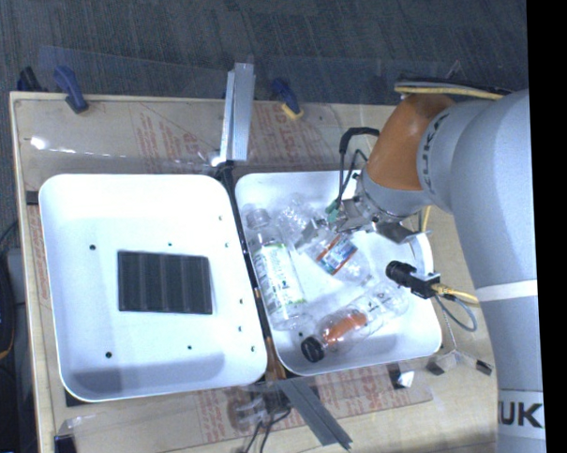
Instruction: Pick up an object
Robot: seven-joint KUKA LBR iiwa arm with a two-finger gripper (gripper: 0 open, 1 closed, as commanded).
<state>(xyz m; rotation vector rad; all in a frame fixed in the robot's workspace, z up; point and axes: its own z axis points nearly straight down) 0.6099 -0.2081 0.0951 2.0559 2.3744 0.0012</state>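
The right bin (429, 332) holds several clear plastic bottles. One with a white and green label (279, 277) lies along the bin's left side. A small one with a red and blue label (338, 254) lies near the middle. Another with orange contents and a black cap (337, 332) rests at the front. Crumpled clear bottles (285, 216) sit at the back. My gripper (342, 224) reaches down into the back of this bin, just above the red and blue labelled bottle. The wrist hides how it stands against the bottle.
The left bin (77, 220) has a dark ribbed rectangle (164, 281) on its floor. A metal bar (237, 110) rises behind the divide between the bins. A black plug with a yellow cable (412, 277) hangs over the right bin's right side. Blue clamps (69, 87) grip the bench's back edge.
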